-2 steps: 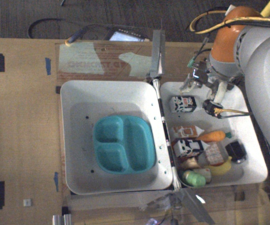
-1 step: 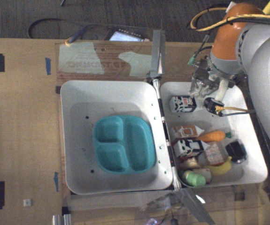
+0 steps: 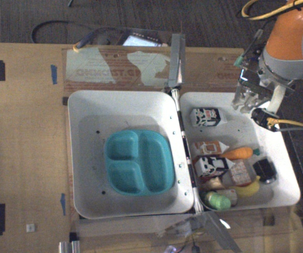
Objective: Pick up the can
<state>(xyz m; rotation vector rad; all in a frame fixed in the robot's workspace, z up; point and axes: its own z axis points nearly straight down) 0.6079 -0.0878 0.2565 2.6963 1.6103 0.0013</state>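
The can (image 3: 240, 173) looks like a short cylinder with a pinkish label, lying low in the right bin (image 3: 277, 141) among other items. It rests between a cow-patterned carton (image 3: 212, 166) and a black object (image 3: 264, 169), just below a carrot (image 3: 239, 153). My gripper (image 3: 247, 103) hangs over the bin's far right corner, well above and behind the can and not touching any item. The orange-banded wrist (image 3: 288, 30) rises behind it.
A second cow-patterned carton (image 3: 205, 116) stands alone at the bin's back. A banana (image 3: 250, 188) and a green item (image 3: 217, 200) crowd the front edge. The left bin (image 3: 82, 115) holds a teal divided plate (image 3: 138, 162). A yellow cable (image 3: 291, 123) trails right of the gripper.
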